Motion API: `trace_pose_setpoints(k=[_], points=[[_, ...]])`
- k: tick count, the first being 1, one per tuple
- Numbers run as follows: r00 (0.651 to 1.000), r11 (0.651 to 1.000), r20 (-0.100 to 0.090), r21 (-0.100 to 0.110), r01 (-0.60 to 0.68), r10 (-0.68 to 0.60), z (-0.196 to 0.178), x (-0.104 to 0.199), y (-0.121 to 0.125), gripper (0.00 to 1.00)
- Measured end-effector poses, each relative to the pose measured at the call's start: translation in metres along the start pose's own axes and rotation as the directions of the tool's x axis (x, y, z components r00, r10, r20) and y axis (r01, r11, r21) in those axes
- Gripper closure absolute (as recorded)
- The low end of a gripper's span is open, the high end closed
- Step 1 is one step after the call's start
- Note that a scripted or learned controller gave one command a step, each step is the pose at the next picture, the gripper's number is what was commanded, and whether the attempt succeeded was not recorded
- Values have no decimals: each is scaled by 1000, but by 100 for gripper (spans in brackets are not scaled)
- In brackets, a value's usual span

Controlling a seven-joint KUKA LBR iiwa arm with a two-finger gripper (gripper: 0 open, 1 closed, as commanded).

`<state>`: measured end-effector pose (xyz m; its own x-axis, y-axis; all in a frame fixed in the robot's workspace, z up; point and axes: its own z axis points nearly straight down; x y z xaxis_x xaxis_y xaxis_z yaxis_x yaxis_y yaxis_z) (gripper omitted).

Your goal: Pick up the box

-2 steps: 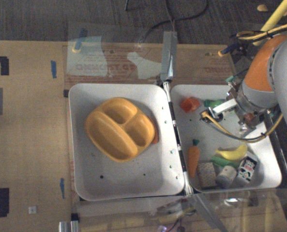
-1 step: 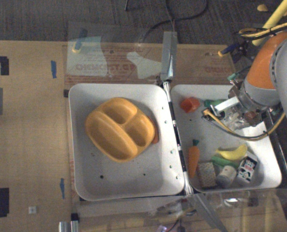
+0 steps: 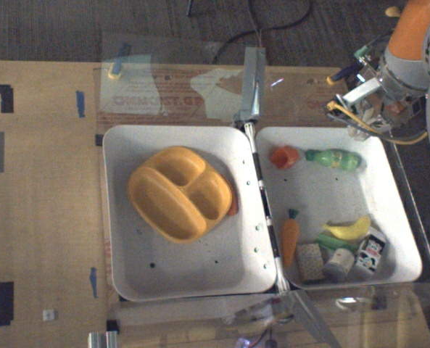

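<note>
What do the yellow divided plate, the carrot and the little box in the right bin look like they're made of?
The plate looks like moulded plastic with a smooth, slightly glossy finish: even yellow-orange colour, rounded compartment walls. The carrot seems to be a plastic toy: flat uniform orange with a neat green top. The box is probably printed cardboard, like a small carton: white with dark markings, though too small to be sure.

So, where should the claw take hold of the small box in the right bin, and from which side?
Probably from above, across the box's narrow sides near its upper end. It lies tilted in the right bin's lower corner, crowded by the grey can and banana, so side approaches look blocked.
</note>
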<state>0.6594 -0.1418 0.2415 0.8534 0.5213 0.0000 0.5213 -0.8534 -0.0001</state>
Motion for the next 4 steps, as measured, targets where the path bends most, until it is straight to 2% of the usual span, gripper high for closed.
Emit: trace_pose_setpoints(k=[1, 2, 3, 4], points=[[1000, 1000, 1, 2, 0, 0, 1, 0, 0, 0], [991, 991, 1, 4, 132, -132, 140, -3, -41, 0], [1000, 1000, 0, 0, -2, 2, 20, -50, 19, 0], [998, 998, 1, 3, 70, -70, 142, -58, -47, 0]])
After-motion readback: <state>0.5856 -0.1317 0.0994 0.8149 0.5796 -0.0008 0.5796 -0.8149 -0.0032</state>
